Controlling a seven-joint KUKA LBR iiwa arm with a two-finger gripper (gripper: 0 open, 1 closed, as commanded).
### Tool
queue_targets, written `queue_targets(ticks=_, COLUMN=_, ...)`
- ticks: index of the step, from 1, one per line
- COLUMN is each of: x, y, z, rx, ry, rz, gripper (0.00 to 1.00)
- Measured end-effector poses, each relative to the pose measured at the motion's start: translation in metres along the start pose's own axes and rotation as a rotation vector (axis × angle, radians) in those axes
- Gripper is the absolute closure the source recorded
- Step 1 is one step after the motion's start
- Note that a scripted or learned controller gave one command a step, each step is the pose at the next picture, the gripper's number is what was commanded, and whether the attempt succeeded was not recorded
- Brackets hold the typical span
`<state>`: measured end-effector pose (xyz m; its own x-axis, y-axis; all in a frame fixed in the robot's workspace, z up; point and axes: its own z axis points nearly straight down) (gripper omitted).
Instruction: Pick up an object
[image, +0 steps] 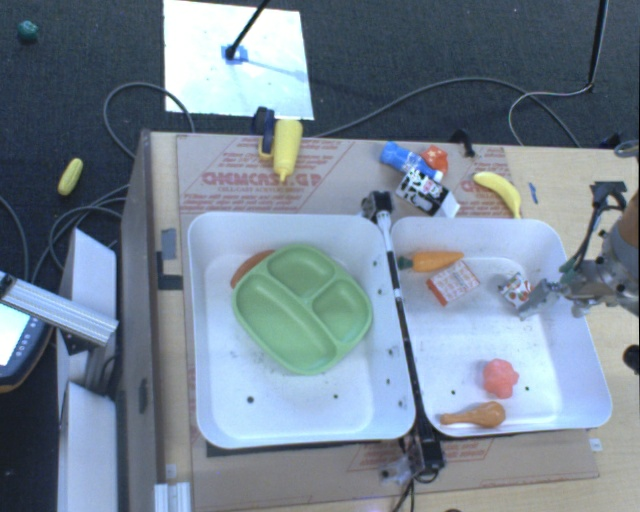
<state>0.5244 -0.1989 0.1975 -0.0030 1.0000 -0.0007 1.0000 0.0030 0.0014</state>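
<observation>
orange drumstick toy front | gripper beside small carton; opening unclear

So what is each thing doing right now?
Gripper: low at the right bin's far side, next to the small carton.
Small carton: lying in the right bin.
Carrot: lying flat.
Red box: lying flat.
Pink toy: resting in the bin.
Green tray: right way up, on something orange.
</observation>
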Motion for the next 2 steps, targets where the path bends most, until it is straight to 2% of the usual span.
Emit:
queue_targets(ticks=1, x=0.038, y=-0.038, z=0.024, rx=0.001, ry=0.001, rz=0.0, gripper=0.0)
queue_targets(ticks=2, x=0.05, y=-0.038, z=0.094, rx=0.003, ry=0.002, rz=0.002, gripper=0.0)
